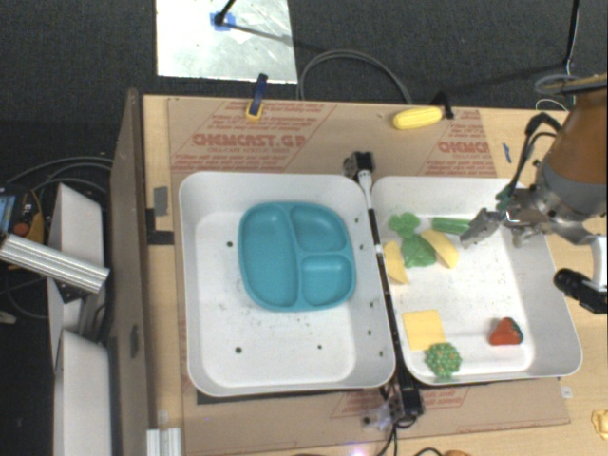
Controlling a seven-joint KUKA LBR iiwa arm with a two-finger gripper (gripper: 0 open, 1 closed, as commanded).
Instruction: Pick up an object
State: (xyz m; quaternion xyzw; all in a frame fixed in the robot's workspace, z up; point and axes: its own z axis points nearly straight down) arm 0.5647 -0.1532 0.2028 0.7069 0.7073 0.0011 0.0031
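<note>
The right bin holds several toy foods. In its far left corner lie a green leafy piece, a second green piece, a green pod, a yellow banana slice and a yellow wedge. Nearer the front are a yellow square, a green broccoli and a red strawberry. My gripper hangs over the bin's far right part, just right of the green pod, open with nothing between its fingers.
The left bin holds a blue divided plate. A yellow object lies on the cardboard behind the bins. A black clamp sits where the two bins meet at the back.
</note>
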